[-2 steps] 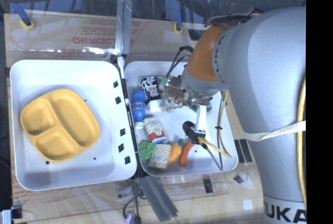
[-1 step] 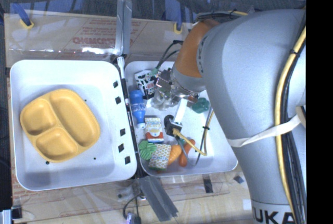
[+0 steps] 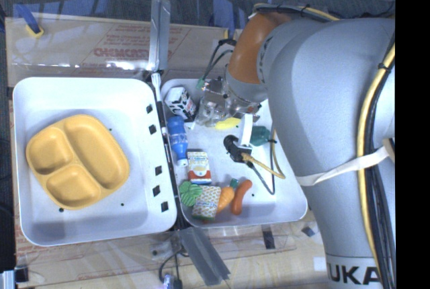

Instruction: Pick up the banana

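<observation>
Camera view: banana (image 3: 228, 124) beneath hand (image 3: 218, 108).

One fixed camera looks down at a slant from above the worktop (image 3: 80, 52), near enough to take in both white bins, left bin (image 3: 27, 214) and right bin (image 3: 289, 203), with the arm (image 3: 322, 79) entering from the right edge.

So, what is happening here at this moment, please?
A grey robot arm with an orange band reaches from the right into the right white bin. Its gripper is low over a small yellow banana near the bin's back, among toy foods and a blue bottle. No grasp can be seen. The left white bin contains a yellow divided plate.
</observation>
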Robot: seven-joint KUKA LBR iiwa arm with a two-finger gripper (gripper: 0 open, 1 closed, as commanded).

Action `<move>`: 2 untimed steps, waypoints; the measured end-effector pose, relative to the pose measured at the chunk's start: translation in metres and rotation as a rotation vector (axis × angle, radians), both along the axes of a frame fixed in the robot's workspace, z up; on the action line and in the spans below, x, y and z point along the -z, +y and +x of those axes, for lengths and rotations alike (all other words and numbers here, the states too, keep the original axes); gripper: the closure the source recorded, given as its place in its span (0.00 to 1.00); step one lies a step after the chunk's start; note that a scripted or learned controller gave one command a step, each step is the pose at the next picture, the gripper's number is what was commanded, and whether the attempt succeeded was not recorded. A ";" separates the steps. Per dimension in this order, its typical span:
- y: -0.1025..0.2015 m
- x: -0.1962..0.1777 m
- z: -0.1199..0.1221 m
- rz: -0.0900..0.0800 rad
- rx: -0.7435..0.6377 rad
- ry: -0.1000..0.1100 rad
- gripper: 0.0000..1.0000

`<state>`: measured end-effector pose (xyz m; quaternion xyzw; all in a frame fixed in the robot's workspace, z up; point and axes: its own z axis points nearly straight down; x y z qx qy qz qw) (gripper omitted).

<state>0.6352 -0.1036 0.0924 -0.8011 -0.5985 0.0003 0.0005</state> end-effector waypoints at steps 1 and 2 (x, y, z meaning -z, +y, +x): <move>0.000 0.000 0.000 0.000 0.000 0.001 0.00; -0.046 -0.077 0.022 0.001 0.022 -0.001 0.00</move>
